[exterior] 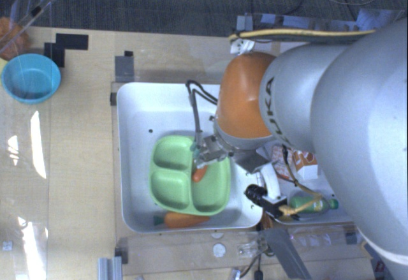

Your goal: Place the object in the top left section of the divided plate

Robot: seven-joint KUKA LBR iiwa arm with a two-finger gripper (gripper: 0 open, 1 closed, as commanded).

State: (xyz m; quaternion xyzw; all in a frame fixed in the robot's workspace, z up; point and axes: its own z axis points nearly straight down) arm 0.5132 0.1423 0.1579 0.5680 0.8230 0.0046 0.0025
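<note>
A green divided plate lies in the left white bin. My gripper hangs over the plate's right side, near the ridge between its sections. A small orange-red object pokes out from between the fingertips, and the gripper is shut on it. The object hovers just above the large right section, close to the divider. The arm's orange band and grey body hide the bin's right wall.
An orange carrot-like piece lies in the left bin against the plate's near edge. The right bin holds a green bottle and printed packets. A blue bowl sits on the bench at far left.
</note>
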